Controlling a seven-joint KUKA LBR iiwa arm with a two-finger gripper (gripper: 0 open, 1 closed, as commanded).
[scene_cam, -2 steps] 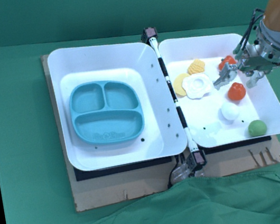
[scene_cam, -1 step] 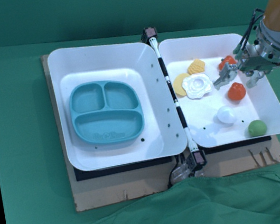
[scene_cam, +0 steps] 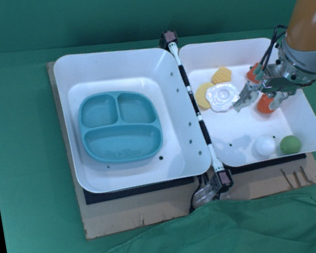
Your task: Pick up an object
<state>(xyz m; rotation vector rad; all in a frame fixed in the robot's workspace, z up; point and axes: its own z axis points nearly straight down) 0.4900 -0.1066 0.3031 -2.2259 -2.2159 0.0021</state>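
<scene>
Rumpled green cloth [scene_cam: 225, 235] lies along the near edge, before a cardboard sheet [scene_cam: 102, 223] bearing both bins. A smooth teal divided plate [scene_cam: 120, 126] fills the left bin [scene_cam: 75, 68]. Over the right bin [scene_cam: 223, 50], the gripper [scene_cam: 259, 98] spreads its fingers wide, holding nothing, beside an orange piece [scene_cam: 265, 104] and a fried egg [scene_cam: 222, 96]. Two round balls, white [scene_cam: 265, 146] and green [scene_cam: 290, 144], sit by the near rim.

Bench is draped in green cloth [scene_cam: 28, 146]; brown cardboard sheet [scene_cam: 138, 217] is laid on it, crumpled cloth fold [scene_cam: 226, 238] bunched just below the cardboard.
</scene>
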